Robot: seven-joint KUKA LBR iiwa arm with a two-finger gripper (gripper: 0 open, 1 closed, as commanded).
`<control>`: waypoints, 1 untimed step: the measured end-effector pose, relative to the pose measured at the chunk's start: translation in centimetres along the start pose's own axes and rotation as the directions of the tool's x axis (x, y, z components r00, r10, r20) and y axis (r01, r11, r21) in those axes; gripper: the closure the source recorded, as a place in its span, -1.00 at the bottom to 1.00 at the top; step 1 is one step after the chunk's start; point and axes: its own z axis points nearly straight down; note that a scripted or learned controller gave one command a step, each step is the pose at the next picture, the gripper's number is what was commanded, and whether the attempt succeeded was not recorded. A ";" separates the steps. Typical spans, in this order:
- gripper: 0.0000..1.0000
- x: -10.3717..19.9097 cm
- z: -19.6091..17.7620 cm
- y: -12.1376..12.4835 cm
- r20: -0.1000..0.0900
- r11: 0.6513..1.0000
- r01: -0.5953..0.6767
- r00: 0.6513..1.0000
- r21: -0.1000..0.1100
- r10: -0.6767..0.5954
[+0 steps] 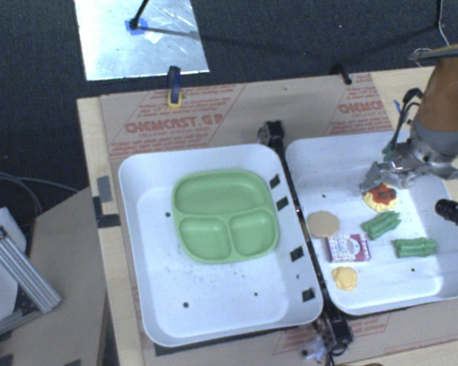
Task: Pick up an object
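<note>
1. Five small items share the right bin (455, 278); nearest our pincer (376, 177) is a red-and-yellow toy (381, 196), just below it at six o'clock, lying roughly crosswise.
2. We cannot tell whether the pincer is open or closed; we see nothing held in it.
3. Two green pieces (381, 224) (414, 246) lie at five o'clock of the toy, close enough to crowd a descent.
4. At seven o'clock sit a tan disc (324, 224), a pink packet (345, 248) and a yellow piece (344, 277).
5. We see a green divided plate (223, 217) in the left bin (151, 255), well apart.
</note>
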 end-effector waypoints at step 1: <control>1.00 0.0 -1.6 0.6 0.003 1.000 0.004 1.000 -0.016 -0.004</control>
